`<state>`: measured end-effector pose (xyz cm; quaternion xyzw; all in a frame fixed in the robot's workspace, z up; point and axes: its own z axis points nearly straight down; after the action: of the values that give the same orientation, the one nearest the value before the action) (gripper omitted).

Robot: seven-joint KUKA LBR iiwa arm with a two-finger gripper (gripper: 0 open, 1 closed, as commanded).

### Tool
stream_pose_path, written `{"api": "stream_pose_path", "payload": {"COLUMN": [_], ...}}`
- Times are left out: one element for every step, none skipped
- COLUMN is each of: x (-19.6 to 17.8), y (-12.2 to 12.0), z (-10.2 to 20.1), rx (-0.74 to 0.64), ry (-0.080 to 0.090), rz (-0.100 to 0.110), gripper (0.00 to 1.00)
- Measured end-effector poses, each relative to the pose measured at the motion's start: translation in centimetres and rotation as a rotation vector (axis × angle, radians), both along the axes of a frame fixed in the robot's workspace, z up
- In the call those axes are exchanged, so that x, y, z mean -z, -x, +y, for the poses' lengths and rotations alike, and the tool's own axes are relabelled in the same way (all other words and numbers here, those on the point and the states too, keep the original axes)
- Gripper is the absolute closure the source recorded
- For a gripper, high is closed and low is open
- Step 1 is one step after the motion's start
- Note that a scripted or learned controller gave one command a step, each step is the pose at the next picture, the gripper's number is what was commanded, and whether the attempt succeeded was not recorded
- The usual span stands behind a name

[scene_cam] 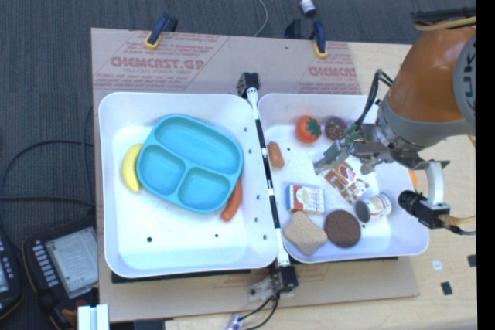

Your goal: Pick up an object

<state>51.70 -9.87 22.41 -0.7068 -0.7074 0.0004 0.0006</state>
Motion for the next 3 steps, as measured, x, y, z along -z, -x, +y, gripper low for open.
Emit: {"api": "stream_pose_path", "payload": {"x": [8.1,13.3,12.0], "y": [-1.3,1.3,1.1], "z": [-0.2,-0.4,-0.7], "rx": [0.001,-0.002,0.001], "ry": [0.0,-0.004,0.001], "rz": [0.002,-0.017,-0.024], "gripper": [0.0,0.0,1.0]}}
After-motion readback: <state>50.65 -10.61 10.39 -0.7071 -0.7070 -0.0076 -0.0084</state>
